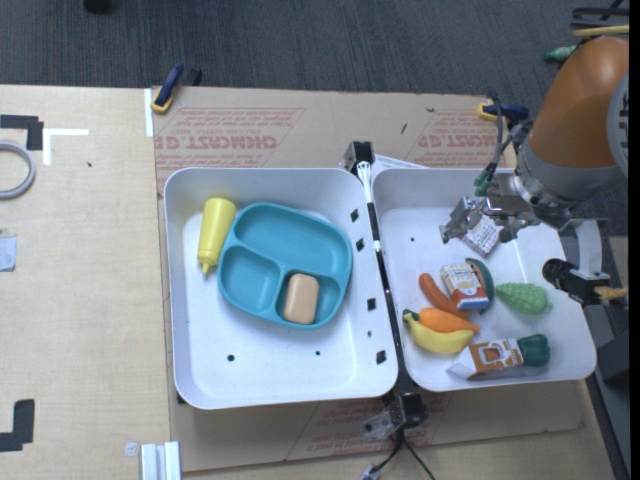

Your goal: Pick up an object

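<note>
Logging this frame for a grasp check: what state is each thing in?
Plate: flat in left bin.
Bun: in plate compartment.
Mustard bottle: lying beside plate.
Banana: lying in right bin.
Gripper: above right bin.

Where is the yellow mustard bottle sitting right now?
The yellow mustard bottle lies in the left bin, along its left side, right beside the blue divided plate.
</note>
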### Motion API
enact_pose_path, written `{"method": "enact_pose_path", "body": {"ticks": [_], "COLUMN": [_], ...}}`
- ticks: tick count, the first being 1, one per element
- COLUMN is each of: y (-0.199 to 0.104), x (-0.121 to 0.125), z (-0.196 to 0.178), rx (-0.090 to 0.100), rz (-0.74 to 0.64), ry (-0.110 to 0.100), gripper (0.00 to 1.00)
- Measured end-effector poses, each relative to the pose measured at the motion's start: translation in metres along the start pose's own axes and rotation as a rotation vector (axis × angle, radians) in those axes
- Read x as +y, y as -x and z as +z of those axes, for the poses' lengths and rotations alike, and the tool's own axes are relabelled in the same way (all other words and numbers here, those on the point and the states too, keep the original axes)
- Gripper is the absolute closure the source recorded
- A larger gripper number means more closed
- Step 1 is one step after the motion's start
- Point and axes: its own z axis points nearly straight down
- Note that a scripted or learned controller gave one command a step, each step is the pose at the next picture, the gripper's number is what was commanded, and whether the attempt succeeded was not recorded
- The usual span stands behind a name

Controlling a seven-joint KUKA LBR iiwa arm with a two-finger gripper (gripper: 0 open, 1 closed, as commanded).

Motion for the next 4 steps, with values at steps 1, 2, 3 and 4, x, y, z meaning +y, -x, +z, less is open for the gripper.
{"method": "enact_pose_path", "body": {"ticks": [1,2,3,4], "y": [0.003,0.013,0.014,-0.042], "x": [-0.027,-0.001,0.000,-0.011], "z": [0.058,0.121,0.111,0.021], "rx": [0.000,0.000,-0.001,-0.002], "rz": [-0.307,-0.500,-0.497,-0.585], "ry": [0.001,0.002,0.003,0.003], "gripper": [0.00,0.00,1.00,1.00]}}
